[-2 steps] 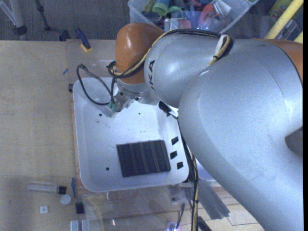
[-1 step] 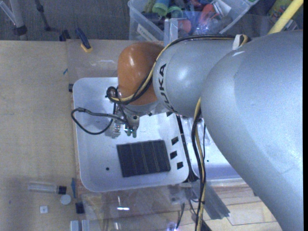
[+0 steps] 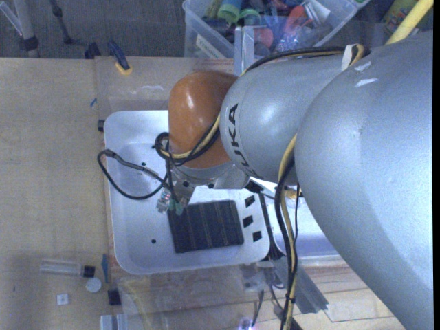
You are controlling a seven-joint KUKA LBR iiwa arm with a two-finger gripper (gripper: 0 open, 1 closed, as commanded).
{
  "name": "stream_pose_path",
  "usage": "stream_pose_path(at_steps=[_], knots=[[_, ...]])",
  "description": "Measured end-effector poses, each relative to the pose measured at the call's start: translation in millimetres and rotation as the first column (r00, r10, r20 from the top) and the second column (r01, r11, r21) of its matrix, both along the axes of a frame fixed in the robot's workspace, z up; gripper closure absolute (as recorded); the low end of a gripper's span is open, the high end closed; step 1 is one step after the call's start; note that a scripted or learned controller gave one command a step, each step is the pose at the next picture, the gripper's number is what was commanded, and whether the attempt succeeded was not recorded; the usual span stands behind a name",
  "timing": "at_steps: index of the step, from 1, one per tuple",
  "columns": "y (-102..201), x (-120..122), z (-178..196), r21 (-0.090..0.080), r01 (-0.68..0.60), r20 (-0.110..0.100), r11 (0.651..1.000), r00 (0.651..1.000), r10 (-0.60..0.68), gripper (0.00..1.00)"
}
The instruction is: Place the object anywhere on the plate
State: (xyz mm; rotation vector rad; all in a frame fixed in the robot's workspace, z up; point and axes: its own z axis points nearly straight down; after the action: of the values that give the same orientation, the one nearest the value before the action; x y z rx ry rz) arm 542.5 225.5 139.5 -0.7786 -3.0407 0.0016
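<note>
Here the grey arm (image 3: 330,150) reaches in from the right and covers most of the right half of the view. Its orange band (image 3: 194,119) sits over the upper part of the left white bin (image 3: 127,184). Below the band, the hand (image 3: 173,201) points down into that bin, near its middle. The wrist body hides the hand's working end, so its state cannot be told. A dark, ribbed rectangular object (image 3: 206,227), possibly the plate, lies flat on the bin floor just right of and below the hand, its upper left corner close to the hand's tip. No other loose item can be made out in the bin. Black cables (image 3: 130,177) loop from the wrist across the bin floor. The wooden table (image 3: 48,150) carries the bin. A clear box of mixed items (image 3: 275,12) stands beyond it.
</note>
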Motion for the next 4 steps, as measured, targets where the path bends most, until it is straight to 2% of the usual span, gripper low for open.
stream_pose_path(at_steps=[1,2,3,4], knots=[[-0.3,-8.4,46.2,0.001,-0.49,0.008,0.872,0.872,0.49,1.0],[-0.6,71.1,33.7,0.0,-0.384,0.008,0.923,0.923,0.384,1.0],[-0.2,93.9,185.5,0.001,-0.255,0.007,0.967,0.967,0.255,1.0],[0.0,116.4,39.0,0.0,-0.264,0.005,0.965,0.965,0.264,1.0]])
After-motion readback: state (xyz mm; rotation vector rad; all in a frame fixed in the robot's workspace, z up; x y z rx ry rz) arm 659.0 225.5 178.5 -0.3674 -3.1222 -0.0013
